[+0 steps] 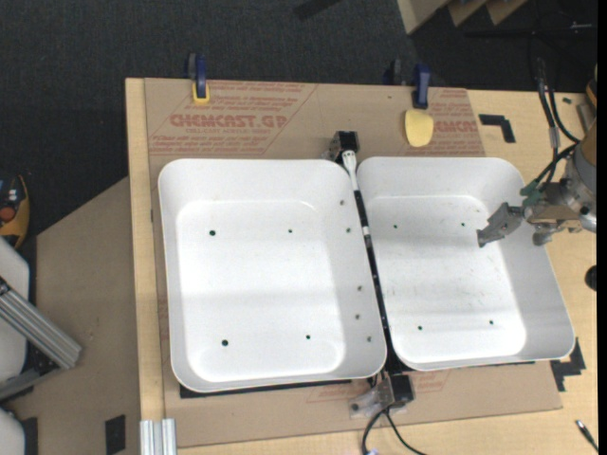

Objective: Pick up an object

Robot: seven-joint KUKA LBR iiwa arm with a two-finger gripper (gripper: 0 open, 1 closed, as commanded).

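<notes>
Hovering over right bin [531, 349] near its right rim: gripper [495, 231], w/ nothing between fingers; can't tell if open or closed. Left bin [175, 254] beside it.

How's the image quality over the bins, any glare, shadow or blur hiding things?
Camera view: left bin has a bright band across its floor, nothing washed out; the right bin is evenly lit; the gripper at the right edge is slightly soft.
</notes>
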